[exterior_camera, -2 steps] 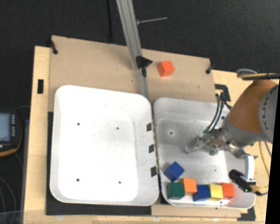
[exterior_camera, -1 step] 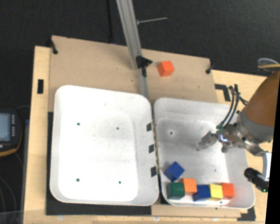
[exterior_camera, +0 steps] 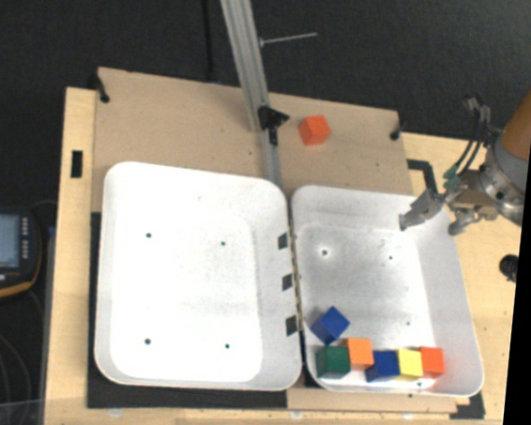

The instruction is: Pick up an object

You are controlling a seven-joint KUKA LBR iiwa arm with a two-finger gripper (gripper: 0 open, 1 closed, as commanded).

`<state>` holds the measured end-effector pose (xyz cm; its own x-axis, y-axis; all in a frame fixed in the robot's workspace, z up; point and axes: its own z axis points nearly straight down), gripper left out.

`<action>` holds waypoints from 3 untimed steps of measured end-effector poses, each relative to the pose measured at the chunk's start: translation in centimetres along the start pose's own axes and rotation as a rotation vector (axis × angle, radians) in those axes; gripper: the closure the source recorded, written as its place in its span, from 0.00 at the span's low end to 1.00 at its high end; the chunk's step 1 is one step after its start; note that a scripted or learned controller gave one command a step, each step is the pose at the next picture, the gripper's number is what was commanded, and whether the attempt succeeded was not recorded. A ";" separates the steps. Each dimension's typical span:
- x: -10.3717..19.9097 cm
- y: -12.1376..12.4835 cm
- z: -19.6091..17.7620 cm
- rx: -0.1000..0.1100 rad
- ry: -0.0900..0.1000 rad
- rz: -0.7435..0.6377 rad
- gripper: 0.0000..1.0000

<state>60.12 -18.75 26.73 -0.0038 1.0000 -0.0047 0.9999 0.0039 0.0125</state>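
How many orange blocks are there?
3. One orange block sits on the brown board behind the bins. Another is in the right bin, between the green and blue blocks. The third ends that row, beside the yellow block.

Blocks (exterior_camera: 378,356) crowd the right bin's (exterior_camera: 448,273) near edge.

Six small cubes sit well below the gripper's fingers (exterior_camera: 418,212) in the right bin (exterior_camera: 448,273). A blue cube (exterior_camera: 331,323) lies turned at an angle, apart from the row. Along the bin's near wall — touching side by side — run a green cube (exterior_camera: 333,360), an orange cube (exterior_camera: 360,353), another blue cube (exterior_camera: 383,365), a yellow cube (exterior_camera: 410,363) and a red-orange cube (exterior_camera: 432,360). A further orange cube (exterior_camera: 314,130) rests outside the bins, on the board left of the fingers.
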 end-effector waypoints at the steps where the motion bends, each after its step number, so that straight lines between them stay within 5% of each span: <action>1: -2.6 -6.3 9.8 0.021 0.005 0.008 0.00; 2: -1.3 -3.1 -3.3 0.002 0.001 -0.001 0.00; 3: 3.0 3.2 -8.9 0.001 0.002 -0.005 0.00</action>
<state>63.17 -15.72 35.69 -0.0086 1.0000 -0.0025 0.9999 0.0086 0.0115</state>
